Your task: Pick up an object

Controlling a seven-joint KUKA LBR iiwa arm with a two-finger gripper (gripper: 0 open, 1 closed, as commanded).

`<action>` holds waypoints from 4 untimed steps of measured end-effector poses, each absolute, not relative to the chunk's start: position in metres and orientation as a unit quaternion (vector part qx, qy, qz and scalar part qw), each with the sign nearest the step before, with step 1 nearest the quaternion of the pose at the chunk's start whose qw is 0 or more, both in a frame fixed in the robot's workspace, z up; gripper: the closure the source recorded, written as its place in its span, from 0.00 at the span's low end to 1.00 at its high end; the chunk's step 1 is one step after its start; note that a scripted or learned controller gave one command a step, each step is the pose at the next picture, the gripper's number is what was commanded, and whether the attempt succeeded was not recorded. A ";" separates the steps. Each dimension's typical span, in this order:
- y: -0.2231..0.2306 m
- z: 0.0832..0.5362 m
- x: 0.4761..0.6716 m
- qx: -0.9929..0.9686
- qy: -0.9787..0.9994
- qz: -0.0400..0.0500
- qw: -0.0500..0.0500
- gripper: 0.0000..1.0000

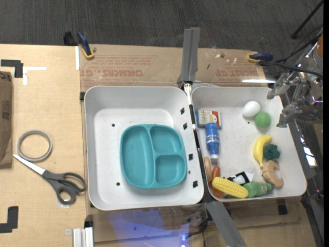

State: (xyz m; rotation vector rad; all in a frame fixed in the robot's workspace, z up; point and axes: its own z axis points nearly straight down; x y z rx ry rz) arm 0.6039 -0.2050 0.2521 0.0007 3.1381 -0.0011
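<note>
My claw (288, 104) hangs at the right bin's (234, 143) far right rim, above the toys.

I cannot tell whether it is spread or pressed together; from this angle it is a tangle of metal and cable, and nothing shows in its grip. Nearest to me lie the white egg (251, 108) and, touching it, the green ball (262, 119). Further down are the banana (260, 148) and a dark green lump (271, 151), then a tan piece (272, 173), a corn cob (230, 187) and a green pickle (258, 189) along the near wall. A blue bottle (212, 139) lies by the left wall. The left bin (97, 138) holds a teal tray (153, 156). Scissors (54, 179) and a tape roll (34, 145) rest on the bench.
</note>
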 end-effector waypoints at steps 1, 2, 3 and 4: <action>-0.187 0.093 0.615 -0.087 0.996 -0.001 0.003 0.00; -0.185 0.104 0.617 -0.089 0.996 -0.002 0.006 1.00; -0.185 0.104 0.617 -0.089 0.996 -0.002 0.005 0.00; -0.189 0.093 0.584 -0.086 0.996 -0.001 0.002 0.00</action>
